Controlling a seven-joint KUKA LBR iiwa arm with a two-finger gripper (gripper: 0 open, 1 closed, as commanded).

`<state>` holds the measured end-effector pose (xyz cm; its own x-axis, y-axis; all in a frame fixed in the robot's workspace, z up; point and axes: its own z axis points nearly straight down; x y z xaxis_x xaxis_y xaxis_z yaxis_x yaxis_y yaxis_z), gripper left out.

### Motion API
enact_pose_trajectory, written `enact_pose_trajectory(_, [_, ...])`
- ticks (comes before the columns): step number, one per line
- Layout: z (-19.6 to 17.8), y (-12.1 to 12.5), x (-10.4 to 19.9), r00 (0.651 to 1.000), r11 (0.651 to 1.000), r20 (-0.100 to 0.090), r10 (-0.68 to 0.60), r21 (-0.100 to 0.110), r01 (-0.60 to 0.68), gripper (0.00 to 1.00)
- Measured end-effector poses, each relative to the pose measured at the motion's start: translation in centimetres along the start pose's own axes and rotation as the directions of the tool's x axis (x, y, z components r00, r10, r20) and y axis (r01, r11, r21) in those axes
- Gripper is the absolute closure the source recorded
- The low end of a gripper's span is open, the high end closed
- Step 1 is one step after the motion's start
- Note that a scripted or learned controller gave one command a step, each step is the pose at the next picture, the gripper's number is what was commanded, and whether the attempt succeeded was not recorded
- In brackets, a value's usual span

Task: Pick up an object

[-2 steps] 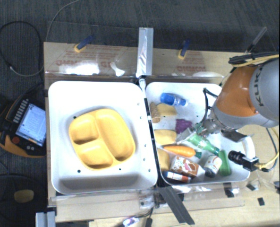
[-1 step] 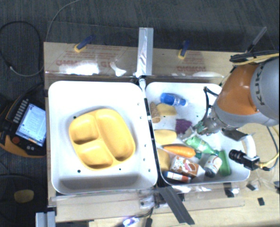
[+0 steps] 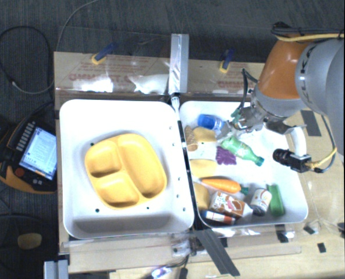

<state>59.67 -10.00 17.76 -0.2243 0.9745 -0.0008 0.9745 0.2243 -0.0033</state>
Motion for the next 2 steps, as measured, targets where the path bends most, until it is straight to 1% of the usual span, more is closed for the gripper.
enact_pose_trajectory(1, [-1.0,-0.9,2.3,0.996,0.996,-0.003,0.091,0.001,-0.091,1.00])
enact_pose_trajectory(2, [-1.3,7.1,3.3,0.980,0.980,0.002,0.197,0.002,-0.197,1.00])
